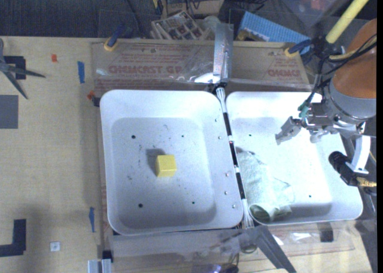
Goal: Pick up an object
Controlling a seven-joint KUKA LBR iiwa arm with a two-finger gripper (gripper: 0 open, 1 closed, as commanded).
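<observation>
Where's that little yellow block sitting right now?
The yellow block lies near the middle of the left bin, well apart from the gripper over the right bin.

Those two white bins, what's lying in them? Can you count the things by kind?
Yellow block: 1, in the left bin
Rolled pale cloth: 1, in the right bin
Total: 2

Bright, even overhead light washes the two white bins almost to glare along their rims. The yellow block casts a soft shadow up and to its left. The background clutter sits dim, and the whole frame is slightly soft.
</observation>
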